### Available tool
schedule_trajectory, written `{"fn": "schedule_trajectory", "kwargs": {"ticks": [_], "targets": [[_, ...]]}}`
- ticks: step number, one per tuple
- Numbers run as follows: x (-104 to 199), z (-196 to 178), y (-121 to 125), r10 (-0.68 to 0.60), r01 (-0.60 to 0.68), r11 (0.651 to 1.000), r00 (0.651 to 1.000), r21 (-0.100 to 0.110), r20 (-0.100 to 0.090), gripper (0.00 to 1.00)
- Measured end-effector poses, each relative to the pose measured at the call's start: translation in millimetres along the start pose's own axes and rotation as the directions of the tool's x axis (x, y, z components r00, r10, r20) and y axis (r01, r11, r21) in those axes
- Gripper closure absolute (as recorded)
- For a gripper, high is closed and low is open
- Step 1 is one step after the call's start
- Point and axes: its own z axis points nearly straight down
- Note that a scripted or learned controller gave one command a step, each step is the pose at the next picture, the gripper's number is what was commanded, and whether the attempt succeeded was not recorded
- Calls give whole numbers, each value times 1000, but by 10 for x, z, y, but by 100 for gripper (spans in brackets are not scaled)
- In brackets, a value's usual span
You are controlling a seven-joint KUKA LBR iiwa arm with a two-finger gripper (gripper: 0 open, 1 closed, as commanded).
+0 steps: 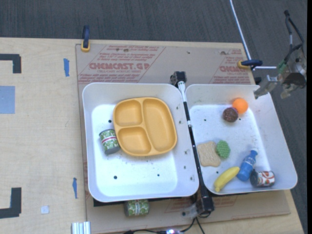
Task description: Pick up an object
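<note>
The right bin [278, 130] holds an orange ball [239, 105] touching a brown ball [230, 114] near its far wall. Nearer the front lie a bread slice [209, 153], a green round piece [223, 149], a banana [226, 178], a blue bottle [247, 165] and a small can [263, 179]. My gripper [282, 79] hangs at the view's right edge, above and beyond the right bin's far right corner, apart from every object and partly cut off.
The left bin [95, 174] holds a yellow divided plate [145, 126] and a green can [109, 141] beside it. Another green can [137, 207] lies on the bench in front of the left bin. A blue and yellow clamp [248, 63] sits near the gripper.
</note>
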Motion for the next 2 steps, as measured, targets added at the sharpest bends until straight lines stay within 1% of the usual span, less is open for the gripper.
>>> {"fn": "schedule_trajectory", "kwargs": {"ticks": [1, 2], "targets": [[389, 1559, 7, -1, 1, 1000, 1000, -2, 0, 0], [389, 1452, 16, -2, 2, 1000, 1000, -5, 1, 100]]}}
